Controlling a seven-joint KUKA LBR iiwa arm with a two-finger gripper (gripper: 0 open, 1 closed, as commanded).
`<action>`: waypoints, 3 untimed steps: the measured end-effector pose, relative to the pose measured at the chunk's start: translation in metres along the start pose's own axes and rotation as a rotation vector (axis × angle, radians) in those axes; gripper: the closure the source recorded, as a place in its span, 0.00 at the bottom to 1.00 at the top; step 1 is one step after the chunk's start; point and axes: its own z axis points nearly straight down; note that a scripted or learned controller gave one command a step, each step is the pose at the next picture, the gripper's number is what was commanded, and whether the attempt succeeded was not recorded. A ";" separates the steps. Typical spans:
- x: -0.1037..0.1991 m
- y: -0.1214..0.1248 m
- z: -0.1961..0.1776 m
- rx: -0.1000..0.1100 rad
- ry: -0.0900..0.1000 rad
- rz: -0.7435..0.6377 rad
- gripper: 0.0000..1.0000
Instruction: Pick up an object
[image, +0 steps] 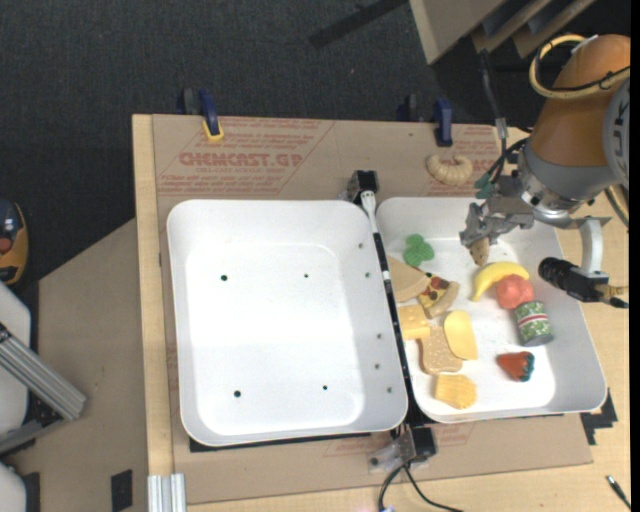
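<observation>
Camera view: gripper (482, 240) over the right bin (580, 385), finger state unclear; banana (497, 277) just below the fingers, green toy (418, 249) to their left

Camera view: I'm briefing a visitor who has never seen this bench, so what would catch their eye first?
First, the cluster of colourful toy food in the right white bin: a yellow banana, a red strawberry, a green leafy piece and a slice of bread. Next, the grey arm with its orange band reaching in from the upper right, its gripper over that bin's far end.
</observation>
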 end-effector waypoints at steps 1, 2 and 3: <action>0.009 -0.041 0.055 0.003 0.000 0.002 1.00; -0.008 -0.016 0.092 -0.010 -0.007 0.003 1.00; -0.032 -0.001 0.102 -0.026 -0.006 0.001 1.00</action>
